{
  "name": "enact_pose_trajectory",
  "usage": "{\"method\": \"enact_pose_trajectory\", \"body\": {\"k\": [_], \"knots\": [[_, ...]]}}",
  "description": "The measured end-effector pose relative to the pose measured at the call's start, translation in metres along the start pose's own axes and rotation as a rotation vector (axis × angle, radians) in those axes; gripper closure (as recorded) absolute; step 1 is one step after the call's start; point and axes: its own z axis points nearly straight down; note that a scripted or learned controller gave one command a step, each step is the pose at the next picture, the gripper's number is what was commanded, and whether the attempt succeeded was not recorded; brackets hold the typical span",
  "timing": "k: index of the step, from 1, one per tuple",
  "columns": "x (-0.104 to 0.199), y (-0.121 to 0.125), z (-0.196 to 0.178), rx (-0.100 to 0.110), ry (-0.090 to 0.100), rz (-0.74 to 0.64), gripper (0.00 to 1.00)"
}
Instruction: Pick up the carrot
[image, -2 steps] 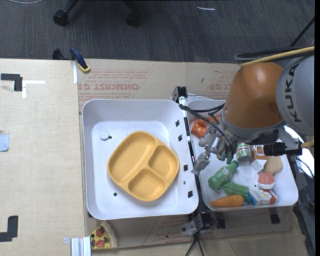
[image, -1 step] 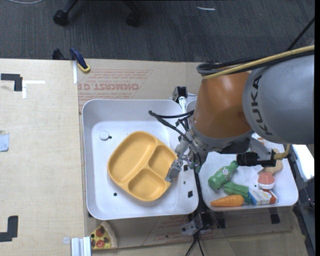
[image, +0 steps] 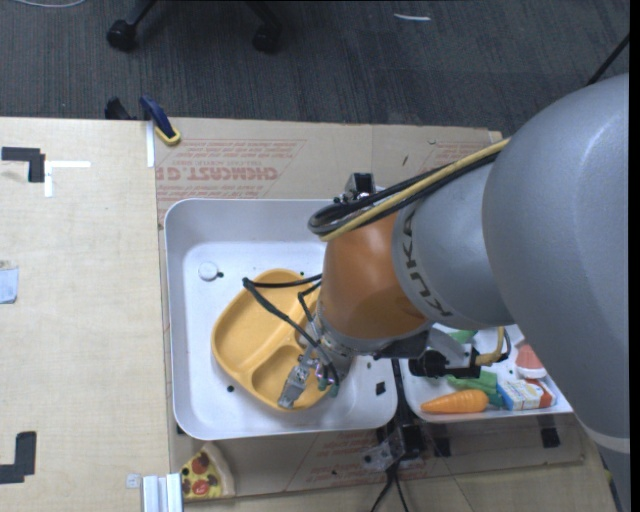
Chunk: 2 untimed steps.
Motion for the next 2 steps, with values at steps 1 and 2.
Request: {"method": "enact_pose_trajectory", "body": {"k": [1, 2], "knots": [[-0.005, -0.002, -0.009, -0.001, -0.007, 0.010, 1.00], [-0.018, -0.032, -0.113, 0.008, 0.005, 0.322, 1.00]]}}
